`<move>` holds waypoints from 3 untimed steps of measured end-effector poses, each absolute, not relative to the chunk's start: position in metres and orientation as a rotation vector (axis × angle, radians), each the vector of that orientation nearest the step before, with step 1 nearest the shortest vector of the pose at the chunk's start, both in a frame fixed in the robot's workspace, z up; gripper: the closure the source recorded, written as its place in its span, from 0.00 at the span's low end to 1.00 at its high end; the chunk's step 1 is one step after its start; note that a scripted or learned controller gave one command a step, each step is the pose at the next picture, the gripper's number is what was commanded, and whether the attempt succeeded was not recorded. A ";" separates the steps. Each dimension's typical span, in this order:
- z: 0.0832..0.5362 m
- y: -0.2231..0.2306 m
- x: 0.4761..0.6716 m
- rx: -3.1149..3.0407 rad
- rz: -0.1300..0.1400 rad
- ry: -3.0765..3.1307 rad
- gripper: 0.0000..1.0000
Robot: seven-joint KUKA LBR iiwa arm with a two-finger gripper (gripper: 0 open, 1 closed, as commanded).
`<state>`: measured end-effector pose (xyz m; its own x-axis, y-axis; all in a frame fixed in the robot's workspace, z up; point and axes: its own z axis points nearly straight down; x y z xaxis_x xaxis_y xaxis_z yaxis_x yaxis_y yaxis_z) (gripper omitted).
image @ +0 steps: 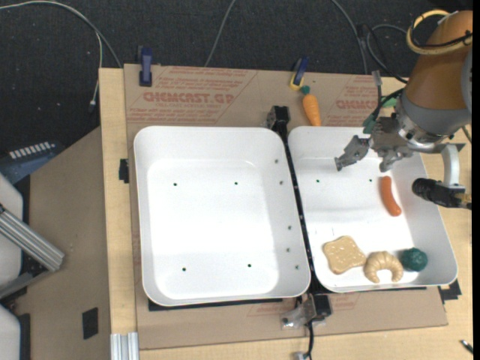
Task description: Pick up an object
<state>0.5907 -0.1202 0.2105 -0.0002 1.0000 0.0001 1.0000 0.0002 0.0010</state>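
Over the upper part of the right bin point(330, 201), my gripper point(368, 159) is open with nothing between its fingers. An orange sausage point(389, 196) lies just below and to the right of it, apart from the fingertips. Along the bin's front edge rest a tan cracker point(344, 253), a croissant point(383, 265) and a dark green ball point(413, 259). A small carrot point(310, 109) lies on the cardboard outside the bin, behind its far edge.
The left bin point(217, 216) stands beside the right one, their rims touching. Black clamps point(279, 116) sit at the seam between the bins, at the back and front. Blue clips point(145, 65) hold the cardboard's far edge. Cables run across the dark floor behind.
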 end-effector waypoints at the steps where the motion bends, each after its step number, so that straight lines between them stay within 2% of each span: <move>1: 0.184 -0.075 0.596 2.163 0.000 2.281 0.00; 2: 0.120 -0.132 0.632 2.228 -0.006 2.221 0.00; 3: 0.171 -0.139 0.597 2.220 0.004 2.218 0.00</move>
